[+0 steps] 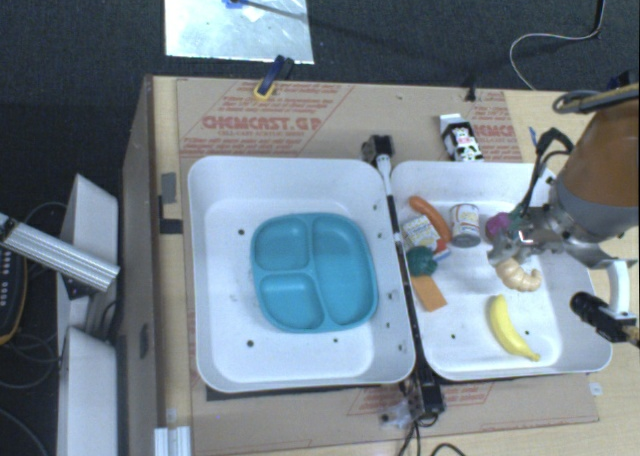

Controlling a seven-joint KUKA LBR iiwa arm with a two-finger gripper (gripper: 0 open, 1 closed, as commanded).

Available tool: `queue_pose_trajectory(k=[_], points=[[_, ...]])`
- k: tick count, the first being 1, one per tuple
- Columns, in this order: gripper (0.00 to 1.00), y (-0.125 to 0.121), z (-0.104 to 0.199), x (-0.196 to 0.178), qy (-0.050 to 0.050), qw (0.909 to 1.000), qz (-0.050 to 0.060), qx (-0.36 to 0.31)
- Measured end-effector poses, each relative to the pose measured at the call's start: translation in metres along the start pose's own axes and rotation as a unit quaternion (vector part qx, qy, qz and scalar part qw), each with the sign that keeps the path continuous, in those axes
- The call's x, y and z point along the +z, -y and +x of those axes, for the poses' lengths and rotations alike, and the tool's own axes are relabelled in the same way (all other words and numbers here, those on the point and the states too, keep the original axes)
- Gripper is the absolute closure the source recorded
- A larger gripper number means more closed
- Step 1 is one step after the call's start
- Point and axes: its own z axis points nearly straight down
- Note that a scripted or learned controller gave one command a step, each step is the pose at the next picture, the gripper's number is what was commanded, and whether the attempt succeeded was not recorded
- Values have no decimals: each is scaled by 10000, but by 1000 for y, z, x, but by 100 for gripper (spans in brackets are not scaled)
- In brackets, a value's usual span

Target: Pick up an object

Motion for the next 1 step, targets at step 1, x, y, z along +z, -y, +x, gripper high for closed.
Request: queue_pose_trajectory(k=[1], points=[[100, -44, 70, -5, -6, 10000, -3, -14]])
